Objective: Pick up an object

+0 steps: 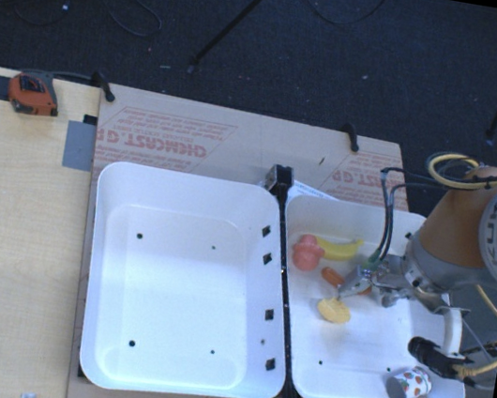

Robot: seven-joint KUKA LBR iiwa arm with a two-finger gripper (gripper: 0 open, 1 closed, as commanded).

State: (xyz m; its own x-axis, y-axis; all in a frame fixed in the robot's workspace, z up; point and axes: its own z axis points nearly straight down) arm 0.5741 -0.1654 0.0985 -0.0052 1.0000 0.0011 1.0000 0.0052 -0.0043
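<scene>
Target candidates: a small orange-red piece [333, 277] lies in the right bin [357, 394], upper-left part, touching or just beside my jaws [353, 286]. Its long axis runs up-left to down-right, roughly crosswise to my reach from the right. Just below it: a yellow lump [334, 311], near the tips but apart from them. Up-left: a pink fruit [307, 251], and a banana [339, 248] lying nearly level behind it.

Jaw state: cannot tell; the tips are too small and blurred to read any gap. Nothing visibly held between them.

Judgement: the orange-red piece is nearest, immediately left of the tips.

Further out: a spotted cup [410, 385] at the bin's lower-right corner, well apart. The left bin [126, 191] adjoins.
</scene>
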